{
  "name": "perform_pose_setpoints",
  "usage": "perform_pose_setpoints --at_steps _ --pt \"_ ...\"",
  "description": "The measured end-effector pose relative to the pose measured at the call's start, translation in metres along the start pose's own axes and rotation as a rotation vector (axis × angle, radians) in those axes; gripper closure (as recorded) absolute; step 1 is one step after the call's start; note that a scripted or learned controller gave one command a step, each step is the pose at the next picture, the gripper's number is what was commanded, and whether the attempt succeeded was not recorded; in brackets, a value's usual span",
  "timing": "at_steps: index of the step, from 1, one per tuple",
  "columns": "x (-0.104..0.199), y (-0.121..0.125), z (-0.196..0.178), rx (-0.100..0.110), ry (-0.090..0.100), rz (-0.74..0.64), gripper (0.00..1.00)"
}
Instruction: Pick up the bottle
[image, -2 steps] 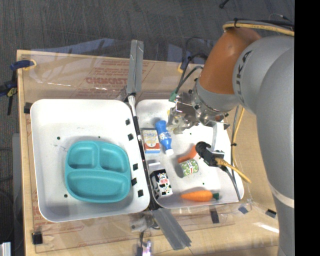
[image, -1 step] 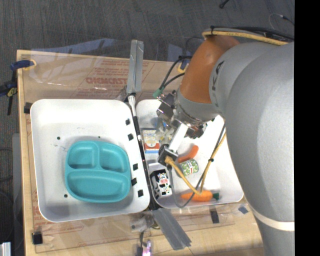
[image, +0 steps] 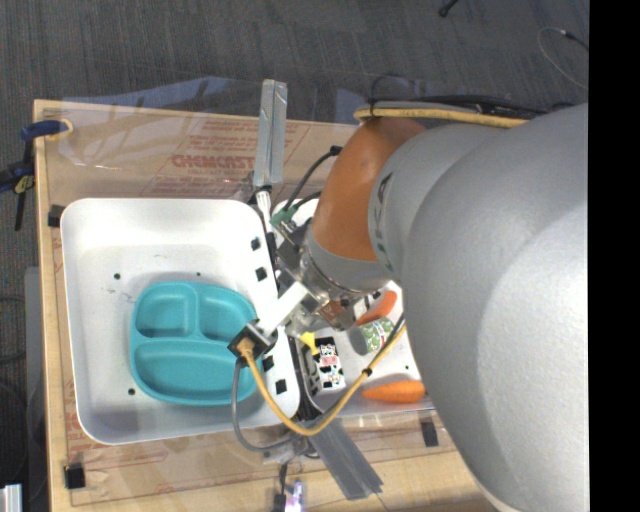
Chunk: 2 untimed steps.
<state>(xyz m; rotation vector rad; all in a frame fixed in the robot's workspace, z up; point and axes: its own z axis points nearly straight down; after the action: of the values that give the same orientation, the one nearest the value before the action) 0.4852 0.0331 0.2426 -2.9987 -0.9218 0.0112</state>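
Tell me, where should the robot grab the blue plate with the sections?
Probably the raised outer rim of the teal divided plate, on its left side, from above. It lies flat in the left bin, and bare floor there leaves room.

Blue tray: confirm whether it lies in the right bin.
No, the blue tray lies in the left bin, beside the arm.

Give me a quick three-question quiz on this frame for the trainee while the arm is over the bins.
1. True or false: the teal divided tray lies in the left bin.
2. Which bin is the arm's orange band over: A left, B right?
3. What colour is the long object at the right bin's lower edge?

Key: 1 true; 2 B; 3 orange.
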Motion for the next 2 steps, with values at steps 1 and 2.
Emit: perform_pose_setpoints --at_steps 1,2 --pt "0.077 -0.048 0.032 -0.003 0.004 0.381 1.00" --pt "0.111 -0.100 -0.011 -0.005 0.006 0.366 1.00"
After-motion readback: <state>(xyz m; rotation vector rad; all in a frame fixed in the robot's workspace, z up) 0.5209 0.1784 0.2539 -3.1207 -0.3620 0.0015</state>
